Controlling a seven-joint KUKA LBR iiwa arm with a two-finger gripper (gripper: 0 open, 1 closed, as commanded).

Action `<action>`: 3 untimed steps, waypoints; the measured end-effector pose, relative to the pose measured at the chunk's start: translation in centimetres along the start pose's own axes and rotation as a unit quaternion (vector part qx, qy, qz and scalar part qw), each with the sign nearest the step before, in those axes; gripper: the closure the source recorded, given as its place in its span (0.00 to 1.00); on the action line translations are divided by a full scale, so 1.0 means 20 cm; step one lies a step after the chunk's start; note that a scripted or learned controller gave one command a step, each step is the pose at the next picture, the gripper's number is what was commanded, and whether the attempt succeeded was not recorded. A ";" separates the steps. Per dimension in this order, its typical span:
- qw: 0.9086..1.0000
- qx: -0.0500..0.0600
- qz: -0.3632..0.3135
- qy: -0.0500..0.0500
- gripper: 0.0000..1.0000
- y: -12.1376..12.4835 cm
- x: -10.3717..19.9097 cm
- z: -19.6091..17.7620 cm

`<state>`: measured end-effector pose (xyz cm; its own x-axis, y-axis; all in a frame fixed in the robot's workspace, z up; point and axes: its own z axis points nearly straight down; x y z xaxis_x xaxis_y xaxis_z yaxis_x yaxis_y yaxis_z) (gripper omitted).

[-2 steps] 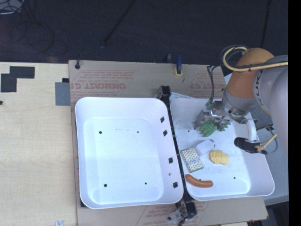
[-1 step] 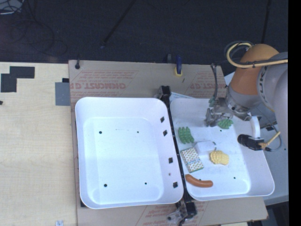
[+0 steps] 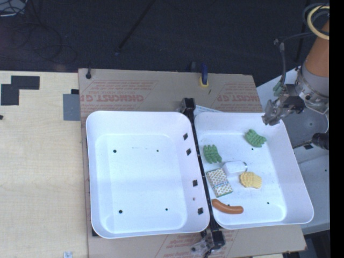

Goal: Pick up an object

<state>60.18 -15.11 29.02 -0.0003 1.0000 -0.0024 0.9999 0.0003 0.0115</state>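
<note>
Camera view, looking down at a slant on both bins. My gripper hangs above the far right corner of the right bin, clear of everything in it. Whether it is released or clenched I cannot tell at this size; nothing visible is in its grasp.

Step in hand, as I judge it: approach. No object chosen by contact yet, pick not begun.

Candidates, all in the right bin:
- green leafy piece, nearest to me, lying alone toward the far right.
- second green piece, close to the divider between the bins.
- small white block, patterned packet and yellow knobbly piece, clustered mid-bin, near or touching one another.
- orange sausage-shaped piece, lying alone toward the near edge.

Next move, my reading: shift inward over the nearest green piece and come straight down. It has open floor around it, so less chance of nudging a neighbour. The cluster looks riskier; I could catch two things or push one aside. The piece by the divider leaves little room on the wall side.

Surface: the bins sit on a brown cardboard sheet with red printing, over a pale wooden bench. The left bin shows dark dots on its floor. Dark floor with cables behind.
</note>
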 end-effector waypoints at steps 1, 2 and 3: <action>1.000 0.005 -0.002 0.002 1.00 -0.06 0.29 -0.24; 1.000 0.001 -0.004 0.002 1.00 -0.01 0.65 -0.78; 1.000 0.003 -0.002 0.001 1.00 0.16 0.86 -1.17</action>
<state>63.11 2.16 52.34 -0.0037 1.0000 -0.0003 1.0000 0.0037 0.0054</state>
